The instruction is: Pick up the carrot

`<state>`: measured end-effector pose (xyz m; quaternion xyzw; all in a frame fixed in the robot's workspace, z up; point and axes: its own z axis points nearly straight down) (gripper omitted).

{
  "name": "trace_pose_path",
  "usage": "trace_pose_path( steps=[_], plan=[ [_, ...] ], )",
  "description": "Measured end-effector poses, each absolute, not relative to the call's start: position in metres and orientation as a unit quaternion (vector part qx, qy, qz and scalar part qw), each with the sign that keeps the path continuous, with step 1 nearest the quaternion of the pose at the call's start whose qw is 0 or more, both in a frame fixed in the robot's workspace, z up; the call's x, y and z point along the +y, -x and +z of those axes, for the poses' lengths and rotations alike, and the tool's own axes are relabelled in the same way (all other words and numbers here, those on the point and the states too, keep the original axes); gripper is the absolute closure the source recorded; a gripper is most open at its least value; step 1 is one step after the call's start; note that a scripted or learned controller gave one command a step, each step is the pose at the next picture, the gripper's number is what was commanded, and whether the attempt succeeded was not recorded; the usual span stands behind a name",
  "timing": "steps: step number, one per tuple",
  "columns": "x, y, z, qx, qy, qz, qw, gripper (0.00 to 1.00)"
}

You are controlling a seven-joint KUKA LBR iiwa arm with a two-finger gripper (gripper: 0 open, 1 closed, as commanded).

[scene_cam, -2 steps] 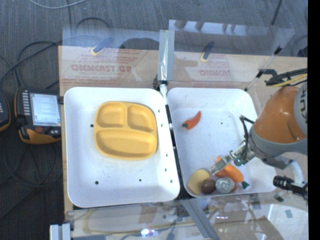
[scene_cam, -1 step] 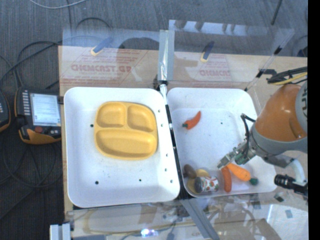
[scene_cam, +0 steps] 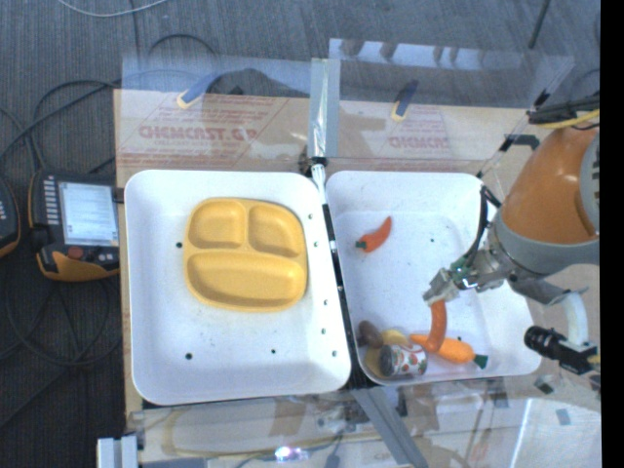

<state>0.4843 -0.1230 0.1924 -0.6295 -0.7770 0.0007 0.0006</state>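
Observation:
An orange carrot [scene_cam: 454, 350] with a green end lies near the front edge of the right bin [scene_cam: 458, 217]. A second slim orange piece [scene_cam: 438, 324] stands nearly upright just behind it, and its top end meets the underside of my gripper [scene_cam: 445, 288]. The gripper hangs over the right half of this bin, directly above that upright piece. Whether the piece is gripped or only touched is unclear from this angle.
A small red-orange pepper [scene_cam: 375, 233] lies at the back left of the right bin. A tin can [scene_cam: 402, 361] and a brown lump [scene_cam: 370, 334] sit at its front left corner. A yellow divided plate [scene_cam: 246, 253] rests in the left bin [scene_cam: 156, 291].

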Motion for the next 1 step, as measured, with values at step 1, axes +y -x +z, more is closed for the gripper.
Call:
trace_pose_path(
  steps=[1],
  plan=[
    [-0.0724, -0.4843, 0.1894, -0.882, 0.472, 0.0001, 0.001, 1.0]
  ],
)
